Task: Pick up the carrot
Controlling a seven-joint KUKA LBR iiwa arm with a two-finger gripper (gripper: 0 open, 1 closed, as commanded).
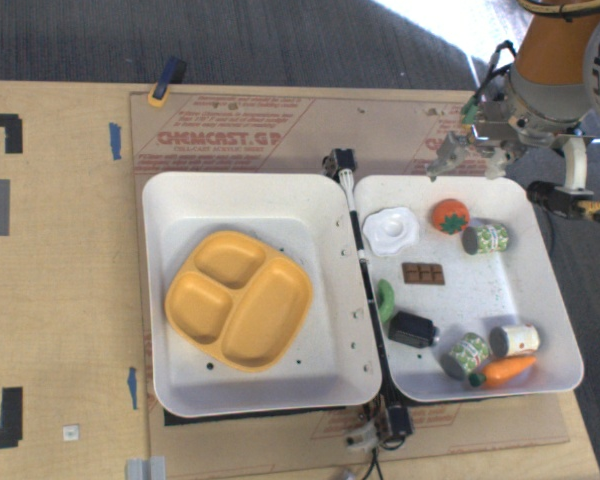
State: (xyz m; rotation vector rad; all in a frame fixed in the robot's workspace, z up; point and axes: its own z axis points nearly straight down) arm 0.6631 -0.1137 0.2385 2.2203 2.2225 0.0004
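The carrot (508,370) is small and orange and lies in the near right corner of the right bin (555,298). It touches a green-and-white can (466,354) on its left, and a white cylinder (515,340) lies just behind it. My gripper (467,171) hangs over the far rim of the right bin, well away from the carrot. Its fingers stand open with nothing between them.
The right bin also holds a tomato (449,215), a second green-and-white can (485,238), a white fried egg (391,228), a chocolate bar (423,274), a green piece (385,299) and a black block (412,328). A yellow divided plate (240,298) lies in the left bin (165,218).
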